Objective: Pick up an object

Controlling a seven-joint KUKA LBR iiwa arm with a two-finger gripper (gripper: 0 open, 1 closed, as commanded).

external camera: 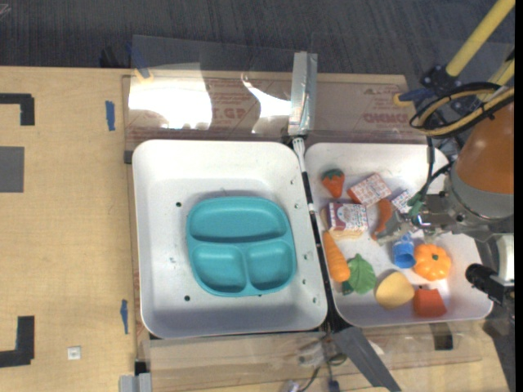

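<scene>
Hand (406,225) low in the right bin (359,155), grip state impossible to tell. Best to settle squarely over the blue piece (404,256), clear of the orange pumpkin (433,262), then close.

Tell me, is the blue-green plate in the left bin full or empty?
Empty. The teal plate in the left bin shows all three sections bare.

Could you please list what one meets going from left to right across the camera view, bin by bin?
Left bin with the teal divided tray → long carrot → green leafy toy → yellow lemon → small orange pumpkin → grey arm at the right.
</scene>
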